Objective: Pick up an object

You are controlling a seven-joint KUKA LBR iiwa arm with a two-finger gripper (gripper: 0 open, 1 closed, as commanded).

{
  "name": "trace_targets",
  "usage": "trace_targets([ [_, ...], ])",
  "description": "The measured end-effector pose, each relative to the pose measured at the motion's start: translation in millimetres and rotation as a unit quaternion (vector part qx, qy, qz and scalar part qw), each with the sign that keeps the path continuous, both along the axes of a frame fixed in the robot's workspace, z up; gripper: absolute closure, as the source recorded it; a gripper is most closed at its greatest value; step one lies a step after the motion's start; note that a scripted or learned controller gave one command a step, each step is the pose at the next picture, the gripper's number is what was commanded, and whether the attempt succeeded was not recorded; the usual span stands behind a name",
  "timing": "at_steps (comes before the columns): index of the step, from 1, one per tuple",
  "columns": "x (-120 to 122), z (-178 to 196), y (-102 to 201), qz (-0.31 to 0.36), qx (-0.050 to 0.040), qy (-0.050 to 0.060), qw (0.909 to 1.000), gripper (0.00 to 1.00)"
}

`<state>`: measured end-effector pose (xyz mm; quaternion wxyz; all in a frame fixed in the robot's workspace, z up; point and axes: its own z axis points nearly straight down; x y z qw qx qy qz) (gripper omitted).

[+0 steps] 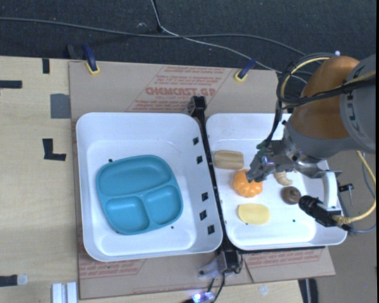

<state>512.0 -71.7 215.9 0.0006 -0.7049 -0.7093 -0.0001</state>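
Orange pumpkin point(247, 185) sits directly under the gripper point(259, 171), lower-left of the wrist; finger state I cannot tell.

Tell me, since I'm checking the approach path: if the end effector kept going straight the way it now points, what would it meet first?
Most likely the orange pumpkin-shaped toy: the end effector sits right at its upper edge in the right bin, pointing down at it. Depth is hard to judge from above.
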Motion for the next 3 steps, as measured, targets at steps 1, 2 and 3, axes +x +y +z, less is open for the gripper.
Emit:
trace_targets([
  [1,15,6,46,0.0,-0.0001,0.0,1.0,1.0],
  [2,24,16,98,0.0,0.0001,0.0,1.0,1.0],
  [3,22,10,146,0.0,-0.0005,0.001,1.0,1.0],
])
